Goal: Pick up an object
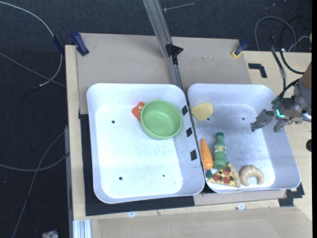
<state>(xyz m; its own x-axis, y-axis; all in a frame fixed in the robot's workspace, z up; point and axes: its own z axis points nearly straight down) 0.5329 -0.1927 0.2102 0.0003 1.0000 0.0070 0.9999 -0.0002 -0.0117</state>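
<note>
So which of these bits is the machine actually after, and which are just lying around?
Could be picked up:
green bowl
red piece under the bowl
yellow lump
carrot
green bottle
pizza slice
croissant
gripper, jaws spread

Just lying about:
blue clamp
yellow clamp
cables

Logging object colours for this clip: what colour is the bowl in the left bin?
Light green; the bowl shows best in the camera view.
</note>
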